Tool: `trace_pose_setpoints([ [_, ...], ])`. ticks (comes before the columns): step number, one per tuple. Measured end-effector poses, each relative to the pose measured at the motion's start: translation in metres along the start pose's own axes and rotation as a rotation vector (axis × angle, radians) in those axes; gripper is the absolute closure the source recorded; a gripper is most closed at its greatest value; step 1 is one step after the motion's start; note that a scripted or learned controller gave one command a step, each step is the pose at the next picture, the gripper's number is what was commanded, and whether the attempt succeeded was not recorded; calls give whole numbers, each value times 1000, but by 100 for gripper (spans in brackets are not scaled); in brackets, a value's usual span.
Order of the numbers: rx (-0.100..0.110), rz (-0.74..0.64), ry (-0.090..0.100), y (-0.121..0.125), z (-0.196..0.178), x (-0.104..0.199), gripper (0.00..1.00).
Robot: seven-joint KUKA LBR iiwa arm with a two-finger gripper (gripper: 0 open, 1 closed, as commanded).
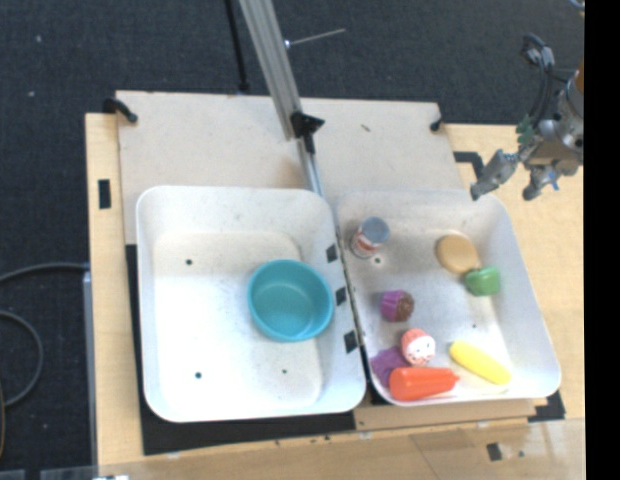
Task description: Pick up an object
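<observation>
My gripper (512,180) hangs above the far right corner of the right bin (525,268), its two grey fingers spread open with nothing between them. Below it in that bin lie a tan rounded piece (456,252) and a green piece (482,282). Further in are a small can (370,236), a purple piece (396,305), a small round doll face (419,346), a yellow banana-like piece (479,362) and an orange carrot-like piece (423,382). The left bin (180,238) holds a blue bowl (290,300).
A metal strut (275,63) slants down from the top to the gap between the bins. The bins rest on a wooden bench (240,138) with dark floor around it. A cable (20,308) loops at the left edge.
</observation>
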State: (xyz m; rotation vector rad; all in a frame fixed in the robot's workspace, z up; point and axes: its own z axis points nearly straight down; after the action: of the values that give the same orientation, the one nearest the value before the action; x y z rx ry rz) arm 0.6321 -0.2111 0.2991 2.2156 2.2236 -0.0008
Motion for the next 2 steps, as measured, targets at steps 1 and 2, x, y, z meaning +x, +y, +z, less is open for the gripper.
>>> trace_pose_setpoints([
  [1, 1, 0, -1, 0, 0, 0, 0],
  [2, 6, -2, 1, 5, 60, 2, 0],
])
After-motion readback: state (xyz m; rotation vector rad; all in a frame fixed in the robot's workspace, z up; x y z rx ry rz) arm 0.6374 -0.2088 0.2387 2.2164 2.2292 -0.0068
